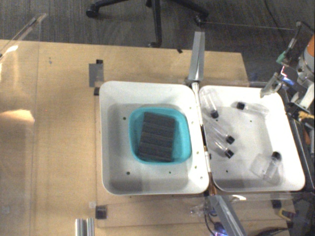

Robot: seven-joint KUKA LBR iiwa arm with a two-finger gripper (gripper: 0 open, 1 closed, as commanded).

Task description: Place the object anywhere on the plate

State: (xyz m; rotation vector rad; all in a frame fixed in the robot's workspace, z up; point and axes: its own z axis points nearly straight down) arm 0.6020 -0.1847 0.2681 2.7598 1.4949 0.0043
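A teal square plate (160, 134) sits in the middle of the left bin (113, 171). A dark grey ribbed block (157, 136) lies flat on the plate and covers most of its centre. My gripper (273, 85) hangs at the far right over the back right corner of the right bin (246, 183), well away from the plate. Nothing shows in the gripper.
Several clear vials with black caps lie loose in the right bin, such as one (210, 105) near its left wall and one (267, 165) at front right. A metal post (197, 58) stands behind the seam between the bins.
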